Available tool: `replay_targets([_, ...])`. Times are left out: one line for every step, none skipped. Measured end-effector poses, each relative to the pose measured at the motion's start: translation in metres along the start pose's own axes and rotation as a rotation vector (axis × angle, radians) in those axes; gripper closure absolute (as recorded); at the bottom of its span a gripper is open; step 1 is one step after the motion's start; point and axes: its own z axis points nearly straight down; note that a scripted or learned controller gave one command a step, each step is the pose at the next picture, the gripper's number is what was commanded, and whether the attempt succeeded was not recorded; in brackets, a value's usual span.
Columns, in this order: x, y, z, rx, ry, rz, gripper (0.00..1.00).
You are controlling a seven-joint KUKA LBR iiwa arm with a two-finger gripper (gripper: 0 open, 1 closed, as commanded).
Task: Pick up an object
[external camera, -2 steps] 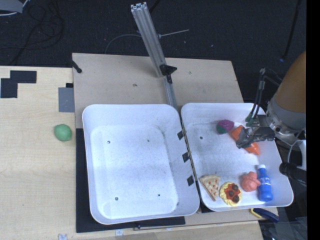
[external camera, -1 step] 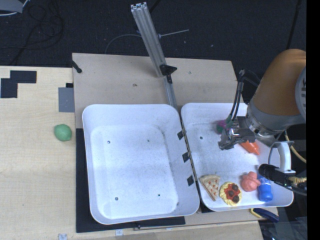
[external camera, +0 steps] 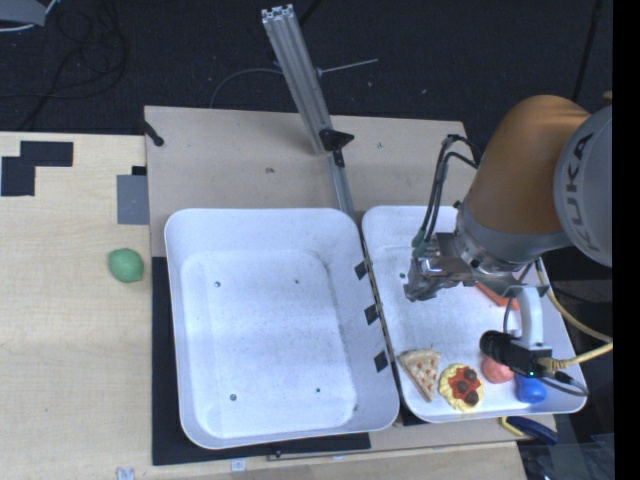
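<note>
Arm [external camera: 530, 183] reaches into right bin [external camera: 400, 238], gripper [external camera: 425, 283] lowered, grip state unclear

Illumination is even and moderately bright, from overhead. Both white bins [external camera: 262, 328] read near full white, with slight glare on their rims but the speckled floor still legible. The surround above the bench [external camera: 250, 158] falls off to near black. My arm [external camera: 525, 183] carries a soft highlight on its orange band and casts a faint shadow beneath my hand [external camera: 428, 280]. Focus is moderately soft overall; small items show coarse grain. Edge distortion is negligible.
</note>
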Motion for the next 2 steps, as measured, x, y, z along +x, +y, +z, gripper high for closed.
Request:
replay_targets([0.041, -0.004, 0.003, 0.001, 0.001, 0.0, 1.0])
replay_targets([0.092, -0.007, 0.017, 0.002, 0.0, 0.0, 1.0])
